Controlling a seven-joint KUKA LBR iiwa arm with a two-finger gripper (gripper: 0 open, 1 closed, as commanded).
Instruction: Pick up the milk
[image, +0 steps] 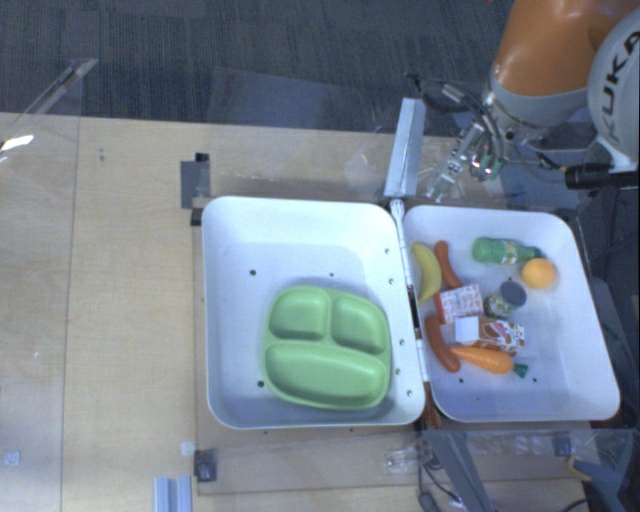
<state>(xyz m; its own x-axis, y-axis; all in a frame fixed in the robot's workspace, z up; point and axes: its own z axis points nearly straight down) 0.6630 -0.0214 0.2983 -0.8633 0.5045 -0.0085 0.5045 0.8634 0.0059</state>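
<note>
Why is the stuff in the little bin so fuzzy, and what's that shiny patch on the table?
In the camera view the picture is soft, so the milk carton and the labels near it blur together in the right bin. In the same view, a bright glare patch sits at the bench's far left edge. The gripper looks smeared too.

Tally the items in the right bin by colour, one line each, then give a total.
Yellow: 1, banana
Green: 1, bottle
Orange: 2, round fruit and carrot
Red: 2, sausages
Red and white: 2, cartons
Grey: 1, can
Total: 9
</note>
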